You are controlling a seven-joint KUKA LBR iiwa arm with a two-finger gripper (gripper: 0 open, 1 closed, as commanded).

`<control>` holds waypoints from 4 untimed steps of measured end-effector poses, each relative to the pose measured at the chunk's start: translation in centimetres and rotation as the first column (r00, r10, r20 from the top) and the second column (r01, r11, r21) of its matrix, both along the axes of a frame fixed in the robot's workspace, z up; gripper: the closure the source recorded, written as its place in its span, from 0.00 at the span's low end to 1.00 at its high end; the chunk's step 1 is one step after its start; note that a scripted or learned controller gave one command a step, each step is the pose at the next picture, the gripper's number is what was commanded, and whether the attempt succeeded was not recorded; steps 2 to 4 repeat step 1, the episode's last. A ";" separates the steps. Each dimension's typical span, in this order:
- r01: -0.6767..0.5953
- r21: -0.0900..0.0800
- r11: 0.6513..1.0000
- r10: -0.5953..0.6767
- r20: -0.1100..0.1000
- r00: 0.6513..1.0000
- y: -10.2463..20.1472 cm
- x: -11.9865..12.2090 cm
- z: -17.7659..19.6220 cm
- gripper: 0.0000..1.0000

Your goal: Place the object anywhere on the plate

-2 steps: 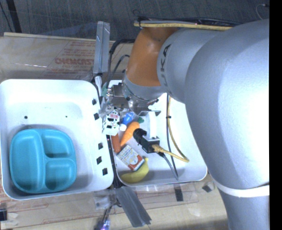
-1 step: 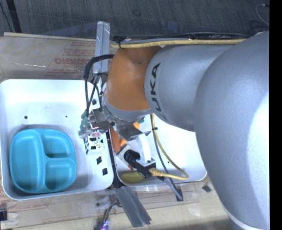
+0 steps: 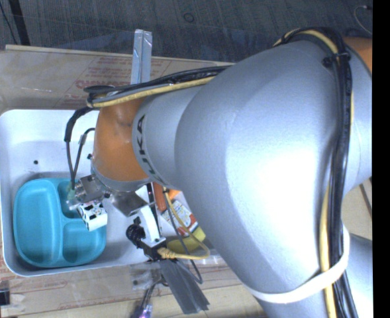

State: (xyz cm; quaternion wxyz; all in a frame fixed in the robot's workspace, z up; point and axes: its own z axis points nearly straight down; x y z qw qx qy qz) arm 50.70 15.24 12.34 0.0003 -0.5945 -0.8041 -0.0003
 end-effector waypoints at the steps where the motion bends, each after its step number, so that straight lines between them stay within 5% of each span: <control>1: 0.002 -0.001 1.000 -0.002 -0.002 1.000 -0.1 -0.1 -0.1 0.00; 4: 0.002 -0.001 1.000 -0.002 -0.002 1.000 -0.1 -0.1 -0.1 0.00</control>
